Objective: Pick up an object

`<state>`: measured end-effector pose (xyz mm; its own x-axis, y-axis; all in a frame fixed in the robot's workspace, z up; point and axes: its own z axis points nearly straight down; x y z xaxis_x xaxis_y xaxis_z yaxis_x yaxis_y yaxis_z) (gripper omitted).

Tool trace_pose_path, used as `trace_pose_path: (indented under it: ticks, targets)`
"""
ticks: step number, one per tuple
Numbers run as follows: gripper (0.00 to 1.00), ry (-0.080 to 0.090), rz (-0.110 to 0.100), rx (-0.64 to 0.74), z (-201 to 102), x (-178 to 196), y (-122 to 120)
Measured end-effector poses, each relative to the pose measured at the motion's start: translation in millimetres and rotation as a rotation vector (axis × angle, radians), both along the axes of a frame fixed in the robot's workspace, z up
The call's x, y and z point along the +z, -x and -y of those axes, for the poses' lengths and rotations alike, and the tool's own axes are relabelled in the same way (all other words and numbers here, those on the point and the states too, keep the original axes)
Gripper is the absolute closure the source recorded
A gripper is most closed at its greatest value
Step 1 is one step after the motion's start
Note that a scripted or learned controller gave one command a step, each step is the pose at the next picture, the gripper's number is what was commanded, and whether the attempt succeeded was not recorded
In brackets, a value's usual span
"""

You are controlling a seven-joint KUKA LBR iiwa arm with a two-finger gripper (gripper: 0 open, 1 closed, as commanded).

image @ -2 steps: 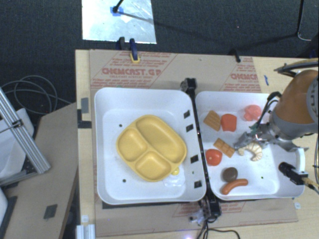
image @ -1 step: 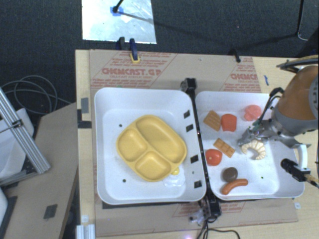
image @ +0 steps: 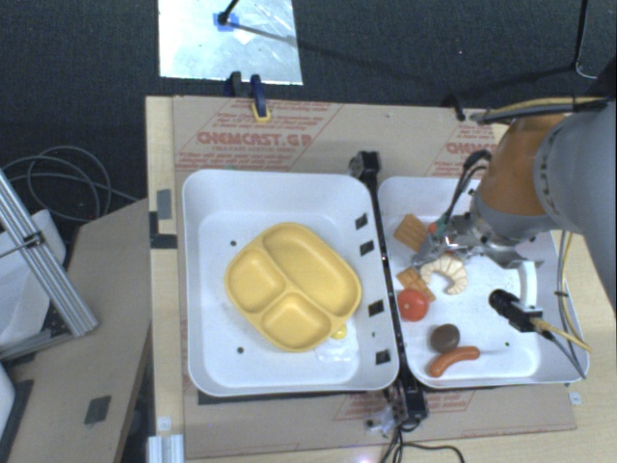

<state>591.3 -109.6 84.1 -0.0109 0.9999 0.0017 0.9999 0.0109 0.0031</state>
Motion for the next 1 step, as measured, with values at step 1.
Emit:
trace_pose_path:
  ticks: [1]
  targets:
    - [1.00,-0.001,0.007,0.001,-66.0,106.9,31.4]
